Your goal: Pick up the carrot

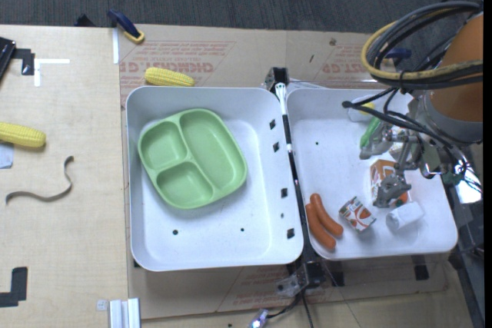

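The carrot (381,174) lies in the right bin (323,138), right of its middle. It shows as an orange body with pale marks, and a green leafy end (372,133) points toward the back. My gripper (393,188) reaches in from the right and hangs directly over the carrot's front end, covering part of it. The wrist and cables hide the carrot's middle. I cannot tell whether the carrot sits between the fingertips or just beneath them.
Two red-orange sausages (323,221), a small orange and white carton (357,213) and a white cylinder (405,215) lie along the right bin's front. A green divided plate (192,157) sits in the left bin (231,242). Two corn cobs (169,76) (21,135) lie outside the bins.
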